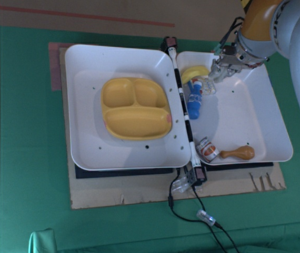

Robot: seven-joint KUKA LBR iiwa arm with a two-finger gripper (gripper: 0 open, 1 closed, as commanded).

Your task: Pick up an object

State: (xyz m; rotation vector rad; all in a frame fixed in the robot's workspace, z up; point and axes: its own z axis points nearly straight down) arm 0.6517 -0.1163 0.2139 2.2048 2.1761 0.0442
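The right bin (255, 115) holds a yellow rounded object (193, 71) at its far left. Beside it are a blue bottle (194, 102) lying along the divider and a small clear item (209, 86). My gripper (218, 76) hangs low over the far left part of this bin, just right of the yellow object and right above the clear item. A small red and white can (208, 149) and a brown drumstick-shaped object (238, 153) lie by the near edge.
A yellow divided plate (136, 108) sits in the left bin (81, 115). A black-and-white rail (182, 104) separates the bins. Cables (192, 204) trail over the green bench in front. The arm's grey body (297, 46) rises at the right.
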